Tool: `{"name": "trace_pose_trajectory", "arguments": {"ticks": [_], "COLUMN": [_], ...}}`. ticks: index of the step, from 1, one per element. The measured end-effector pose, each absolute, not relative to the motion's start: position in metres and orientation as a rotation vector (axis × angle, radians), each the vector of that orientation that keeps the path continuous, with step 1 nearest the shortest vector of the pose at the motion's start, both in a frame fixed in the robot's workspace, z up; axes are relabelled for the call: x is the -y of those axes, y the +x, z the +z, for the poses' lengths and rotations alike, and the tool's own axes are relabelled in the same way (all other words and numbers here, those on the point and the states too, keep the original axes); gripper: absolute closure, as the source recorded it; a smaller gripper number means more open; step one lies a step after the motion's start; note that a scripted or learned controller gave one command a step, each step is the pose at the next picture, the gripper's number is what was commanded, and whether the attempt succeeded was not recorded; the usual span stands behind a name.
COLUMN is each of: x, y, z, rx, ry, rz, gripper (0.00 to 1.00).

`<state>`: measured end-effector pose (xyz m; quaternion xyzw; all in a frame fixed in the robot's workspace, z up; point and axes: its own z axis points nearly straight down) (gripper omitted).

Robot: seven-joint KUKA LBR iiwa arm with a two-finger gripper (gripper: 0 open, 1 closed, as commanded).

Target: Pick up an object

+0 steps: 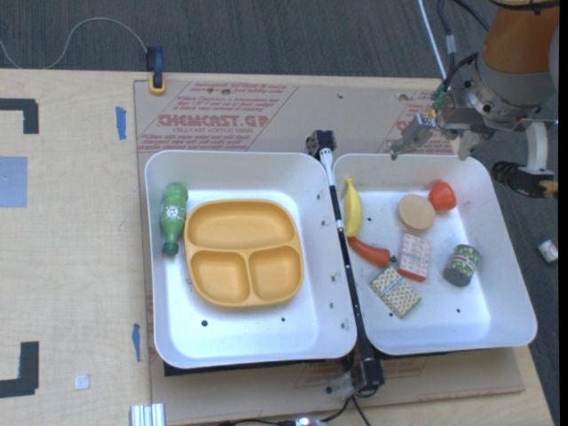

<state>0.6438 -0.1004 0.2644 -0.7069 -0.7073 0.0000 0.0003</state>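
- Bench top [71,264] of pale wood, with a printed cardboard sheet [222,114] under two white bins side by side; dark grey carpet [266,16] beyond, a thin white cable [89,29] looping over it
- Left bin [169,327] holding an orange divided tray [242,252] and a green bottle [172,216] lying along the bin's left wall, cap toward the near side
- Right bin [506,318] holding the candidates: yellow banana [352,207] lying near the left wall, long axis running far to near; red-orange chili [369,252] slanting down to the right just below it; tan round disc [415,212]; red tomato [443,195]; two patterned packets [405,275]; dark can [461,265] on its side
- Gripper [429,131] above the right bin's far rim, fingers apart, nothing between them, well apart from every object
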Motion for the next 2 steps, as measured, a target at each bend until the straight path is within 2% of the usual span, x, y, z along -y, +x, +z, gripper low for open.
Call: {"name": "trace_pose_trajectory", "arguments": {"ticks": [1, 2], "x": [0.102, 0.113], "y": [0.606, 0.601], "z": [0.137, 0.095], "rx": [2.220, 2.223], "ry": [-2.221, -2.222], "rz": [0.002, -0.002], "gripper": [0.00, 0.00]}}
